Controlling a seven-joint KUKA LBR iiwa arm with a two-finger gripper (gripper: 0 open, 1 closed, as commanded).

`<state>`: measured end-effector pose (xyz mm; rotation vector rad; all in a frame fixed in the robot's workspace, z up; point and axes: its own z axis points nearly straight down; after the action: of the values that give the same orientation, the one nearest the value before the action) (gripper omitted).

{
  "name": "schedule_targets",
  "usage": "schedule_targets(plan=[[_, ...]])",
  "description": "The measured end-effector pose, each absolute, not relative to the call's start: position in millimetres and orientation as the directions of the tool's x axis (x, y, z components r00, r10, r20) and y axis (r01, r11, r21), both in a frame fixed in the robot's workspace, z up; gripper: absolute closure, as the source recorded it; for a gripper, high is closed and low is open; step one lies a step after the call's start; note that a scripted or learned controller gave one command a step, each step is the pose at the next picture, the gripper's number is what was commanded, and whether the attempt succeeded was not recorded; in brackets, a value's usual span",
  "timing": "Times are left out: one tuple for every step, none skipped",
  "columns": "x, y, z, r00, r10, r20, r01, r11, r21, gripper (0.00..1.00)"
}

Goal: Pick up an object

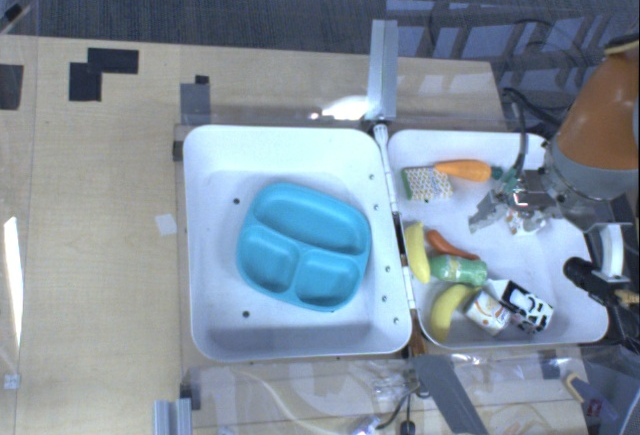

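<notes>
My gripper [507,213] hangs over the middle of the right bin [570,263], its fingers spread open with nothing between them. Just behind it to the left lie an orange carrot [462,169] and a green speckled block [427,183]. In front of it to the left are a small yellow banana [416,253], a red-orange piece [450,245] and a green piece [458,270]. Along the bin's front lie a second banana [446,309], a white and orange can [487,313] and a black and white toy [527,305].
The left bin [215,183] holds a blue divided plate [303,245]. A metal divider [395,223] runs between the two bins. The grey and orange arm [600,133] covers the right bin's far right corner. Cables hang behind the bench at the right.
</notes>
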<state>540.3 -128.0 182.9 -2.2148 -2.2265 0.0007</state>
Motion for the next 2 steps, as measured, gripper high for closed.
schedule_targets(plan=[[541.6,-127,192,-0.009,1.000,0.001,1.000,0.009,-0.001,1.00],[489.7,-161,302,-0.111,0.994,-0.002,0.994,0.111,0.003,1.00]])
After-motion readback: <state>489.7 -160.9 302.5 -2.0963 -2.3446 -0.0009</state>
